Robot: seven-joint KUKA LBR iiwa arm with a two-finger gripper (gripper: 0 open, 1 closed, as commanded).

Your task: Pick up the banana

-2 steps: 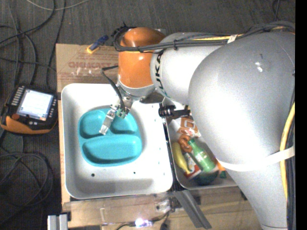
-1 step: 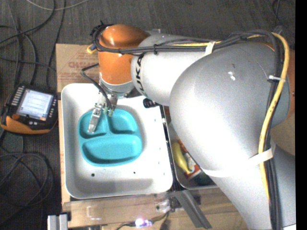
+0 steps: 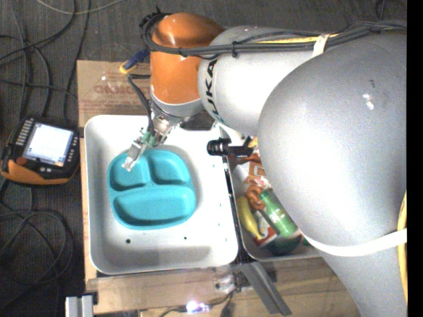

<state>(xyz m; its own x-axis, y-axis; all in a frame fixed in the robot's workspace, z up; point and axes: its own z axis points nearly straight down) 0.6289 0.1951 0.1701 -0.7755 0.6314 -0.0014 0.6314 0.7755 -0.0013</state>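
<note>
Your arm [image 3: 317, 111] covers most of the right bin [image 3: 246, 243]; the left bin [image 3: 99, 243] holds a blue divided plate [image 3: 153, 189]. Swing right: the banana [image 3: 246, 216] lies beside a green bottle [image 3: 279, 218]. Your gripper [image 3: 135, 156] hangs over the plate; whether it's open, I cannot tell.

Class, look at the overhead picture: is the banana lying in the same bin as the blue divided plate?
No: the banana lies in the right bin beside a green bottle, while the blue divided plate sits in the left bin.

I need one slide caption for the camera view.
Gripper above the blue tray; banana lies in the other bin.
</note>
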